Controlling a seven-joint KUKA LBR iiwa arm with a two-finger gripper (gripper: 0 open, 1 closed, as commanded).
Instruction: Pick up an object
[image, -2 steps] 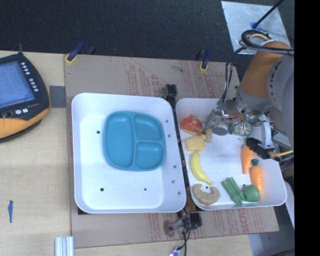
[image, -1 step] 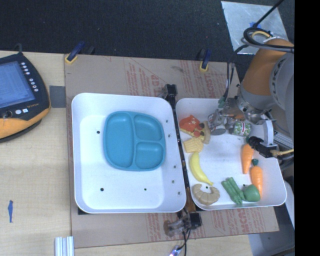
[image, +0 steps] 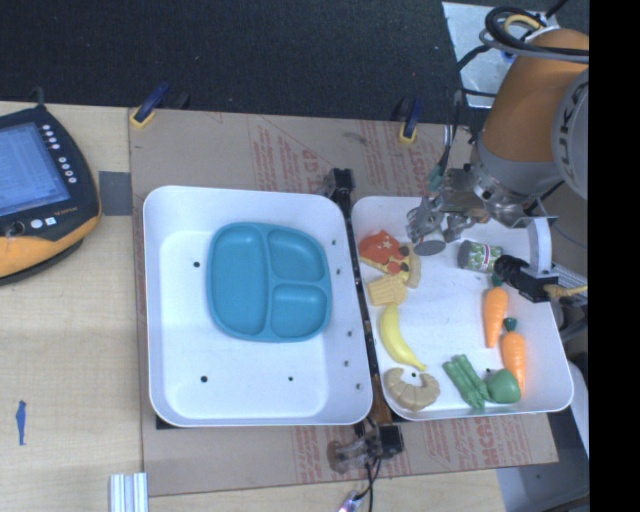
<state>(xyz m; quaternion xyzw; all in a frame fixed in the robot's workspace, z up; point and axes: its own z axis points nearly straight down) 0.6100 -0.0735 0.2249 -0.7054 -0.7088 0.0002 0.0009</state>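
The right bin (image: 440, 318) holds several toy foods. Among them are a red piece (image: 379, 247), a yellow corn chunk (image: 387, 291), a banana (image: 398, 338) and a bread roll (image: 410, 389). Green beans (image: 463, 381), a green round fruit (image: 504, 386), two carrots (image: 495, 313) (image: 513, 358) and a small green-labelled can (image: 480, 256) lie further right. My gripper (image: 430, 228) hangs over the bin's far left part, just right of the red piece and above the corn. Nothing is visibly held in it.
In the left bin (image: 170, 330) lies a blue divided plate (image: 268, 281). An orange-edged control tablet (image: 40, 195) rests on the bench at far left. Clamps (image: 150, 104) (image: 406, 117) pin the cardboard at the back. The arm's orange body (image: 530, 90) looms over the right bin's far corner.
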